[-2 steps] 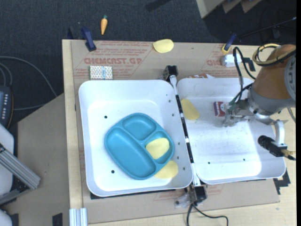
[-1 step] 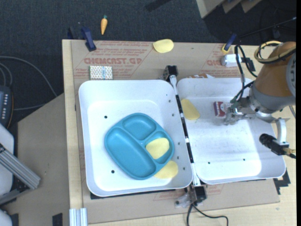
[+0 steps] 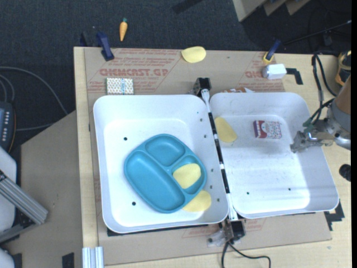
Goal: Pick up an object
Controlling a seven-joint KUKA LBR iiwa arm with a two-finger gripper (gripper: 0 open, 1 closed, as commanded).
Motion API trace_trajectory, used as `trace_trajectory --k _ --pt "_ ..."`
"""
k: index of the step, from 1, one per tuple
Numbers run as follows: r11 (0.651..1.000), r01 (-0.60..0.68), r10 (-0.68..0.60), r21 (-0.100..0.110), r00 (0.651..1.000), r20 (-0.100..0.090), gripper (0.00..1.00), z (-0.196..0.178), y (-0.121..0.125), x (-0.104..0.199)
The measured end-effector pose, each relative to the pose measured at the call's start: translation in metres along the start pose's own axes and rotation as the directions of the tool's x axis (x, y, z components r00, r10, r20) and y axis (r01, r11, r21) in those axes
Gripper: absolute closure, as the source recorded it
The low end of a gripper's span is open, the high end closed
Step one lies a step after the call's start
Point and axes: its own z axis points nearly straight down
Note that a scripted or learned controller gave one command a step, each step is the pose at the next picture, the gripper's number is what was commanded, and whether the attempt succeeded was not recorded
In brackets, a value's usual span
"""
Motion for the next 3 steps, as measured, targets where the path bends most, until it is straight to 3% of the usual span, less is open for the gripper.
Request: trace_trajectory --k 1,2,3 --pt "1.0 0.001 -0.001 0.0 1.0 -0.001 0.0 0.0 0.0 0.001" --pt "1.0 0.004 -0.004 -0.001 1.0 -0.002 0.0 -0.019 0.043 0.067" --pt "1.0 0.002 -0.002 -0.007 1.0 0.001 0.0 0.064 0.088 0.054"
